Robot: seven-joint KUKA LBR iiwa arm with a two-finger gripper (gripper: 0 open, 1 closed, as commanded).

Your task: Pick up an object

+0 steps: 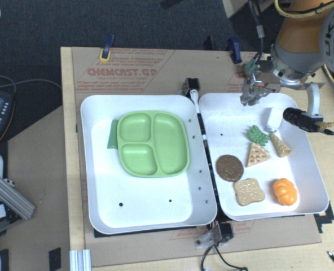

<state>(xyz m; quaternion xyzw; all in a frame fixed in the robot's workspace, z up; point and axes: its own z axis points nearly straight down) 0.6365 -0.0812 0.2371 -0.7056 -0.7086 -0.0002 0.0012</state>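
Right bin (311,168): its far-left stretch lay bare white, open room beneath me. The pieces sat crowded toward the near-right half. A green leafy piece (258,134) lay just beside a yellow wedge (258,154); a tan cone-like piece (280,145) lay right of them, near the right wall. Nearer the front: a brown round patty (229,167) close to the left wall, a toast slice (249,191) just beside it, and an orange fruit piece (285,191) to the right.

Left bin (99,196): a green divided tray (153,143) sat toward its far half, white floor open all round it.

Both bins rested on a brown cardboard sheet (127,69) clamped at its far edge; dark carpet lay beyond.

I reached in from the far right, the orange band above my wrist. My gripper (251,97) hung over the far-left corner of the right bin, pointing down, well apart from every piece. Spread or pressed together, I could not tell.
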